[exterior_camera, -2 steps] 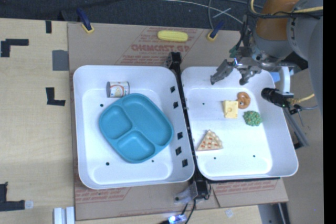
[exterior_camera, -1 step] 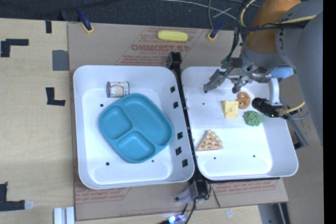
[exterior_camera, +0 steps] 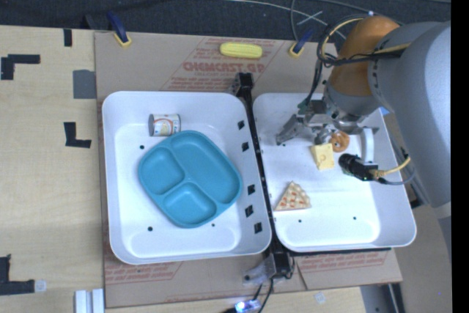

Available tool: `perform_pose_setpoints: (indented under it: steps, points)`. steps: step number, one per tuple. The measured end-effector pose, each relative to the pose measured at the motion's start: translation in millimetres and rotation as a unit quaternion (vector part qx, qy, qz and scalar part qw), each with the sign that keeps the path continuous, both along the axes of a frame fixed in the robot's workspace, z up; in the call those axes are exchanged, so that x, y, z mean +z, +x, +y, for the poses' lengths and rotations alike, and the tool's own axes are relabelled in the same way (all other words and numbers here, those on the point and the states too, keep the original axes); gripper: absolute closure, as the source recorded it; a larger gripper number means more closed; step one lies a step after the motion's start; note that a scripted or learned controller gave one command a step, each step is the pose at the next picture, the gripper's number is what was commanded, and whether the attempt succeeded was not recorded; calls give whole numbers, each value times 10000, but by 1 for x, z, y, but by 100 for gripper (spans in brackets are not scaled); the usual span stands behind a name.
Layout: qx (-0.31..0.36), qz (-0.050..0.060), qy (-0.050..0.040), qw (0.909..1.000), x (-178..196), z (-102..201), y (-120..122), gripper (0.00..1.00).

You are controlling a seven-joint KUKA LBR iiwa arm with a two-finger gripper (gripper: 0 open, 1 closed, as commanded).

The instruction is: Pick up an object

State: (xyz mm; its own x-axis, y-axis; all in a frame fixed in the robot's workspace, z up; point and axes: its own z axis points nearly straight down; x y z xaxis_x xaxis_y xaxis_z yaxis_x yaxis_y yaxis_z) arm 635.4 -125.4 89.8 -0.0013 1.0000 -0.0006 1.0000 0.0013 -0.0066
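Starting at your left, the left bin (exterior_camera: 117, 179) holds a small can (exterior_camera: 164, 124) lying on its side just behind a blue divided plate (exterior_camera: 189, 177); both sit well apart from the arm. Cross the divider into the right bin (exterior_camera: 388, 231) and you find a pizza slice toy (exterior_camera: 292, 197) near the front. Behind it the gripper (exterior_camera: 316, 130) hangs spread, with nothing between its fingers. The nearest candidate, a yellow cheese wedge (exterior_camera: 322, 156), lies just in front of the claw, with a small orange-brown piece (exterior_camera: 339, 141) beside it. You would drop forward and down slightly.
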Motion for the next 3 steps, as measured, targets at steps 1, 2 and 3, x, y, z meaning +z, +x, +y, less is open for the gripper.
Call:
perform_pose_setpoints:
  steps: [1, 2, 3]
  points:
    - [8, -23, -1, 10000, 14, 1, 2, 100]
    - [5, -51, 3, 10000, 66, 12, 5, 100]
    - [1, -54, -1, 10000, 130, 14, 6, 100]
